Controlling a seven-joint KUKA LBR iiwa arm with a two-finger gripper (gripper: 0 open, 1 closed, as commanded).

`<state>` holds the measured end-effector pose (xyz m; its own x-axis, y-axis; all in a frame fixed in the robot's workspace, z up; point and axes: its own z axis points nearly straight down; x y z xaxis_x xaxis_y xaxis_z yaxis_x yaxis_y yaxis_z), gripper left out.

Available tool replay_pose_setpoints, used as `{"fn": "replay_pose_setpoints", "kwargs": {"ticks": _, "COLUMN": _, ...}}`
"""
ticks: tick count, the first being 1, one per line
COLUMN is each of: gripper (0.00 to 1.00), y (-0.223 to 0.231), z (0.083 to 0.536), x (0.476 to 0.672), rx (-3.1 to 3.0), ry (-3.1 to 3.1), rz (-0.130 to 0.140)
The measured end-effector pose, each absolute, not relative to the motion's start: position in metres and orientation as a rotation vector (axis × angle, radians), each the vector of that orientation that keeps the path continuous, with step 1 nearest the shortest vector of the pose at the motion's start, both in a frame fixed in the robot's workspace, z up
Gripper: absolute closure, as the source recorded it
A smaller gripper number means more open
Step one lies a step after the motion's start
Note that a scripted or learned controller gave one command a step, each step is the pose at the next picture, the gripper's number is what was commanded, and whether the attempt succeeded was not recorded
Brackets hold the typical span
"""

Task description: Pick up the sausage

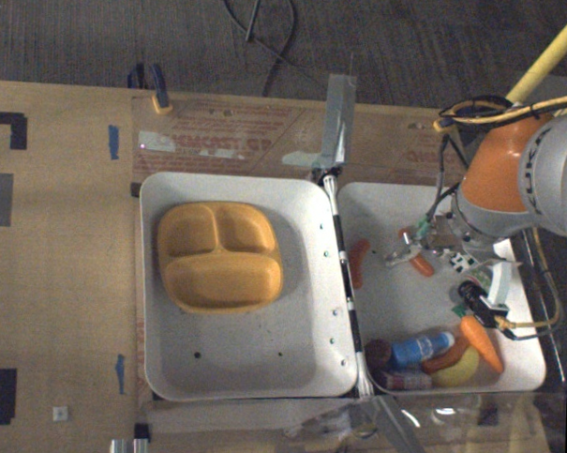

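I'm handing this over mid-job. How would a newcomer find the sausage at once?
Take the right white bin, the one the arm reaches into. Along its left wall, next to the divider, lies the sausage: a slim reddish-orange stick, lengthwise and alone. The carrot is brighter and tapered, down in the cluttered lower right corner by the blue bottle.

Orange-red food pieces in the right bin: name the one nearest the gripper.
The small orange-red piece right at the gripper; the sausage lies by the divider, the carrot near the bottom corner.
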<state>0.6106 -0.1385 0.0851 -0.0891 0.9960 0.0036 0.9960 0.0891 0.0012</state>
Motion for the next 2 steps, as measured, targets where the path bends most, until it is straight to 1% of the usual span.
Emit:
{"fn": "replay_pose_setpoints", "kwargs": {"ticks": 1, "gripper": 0.00, "y": -0.138, "z": 0.156, "x": 0.602, "rx": -2.098, "ry": -2.338, "rz": 0.002}}
{"fn": "replay_pose_setpoints", "kwargs": {"ticks": 2, "gripper": 0.00, "y": -0.125, "z": 0.086, "x": 0.618, "rx": -2.070, "ry": -2.367, "rz": -0.006}}
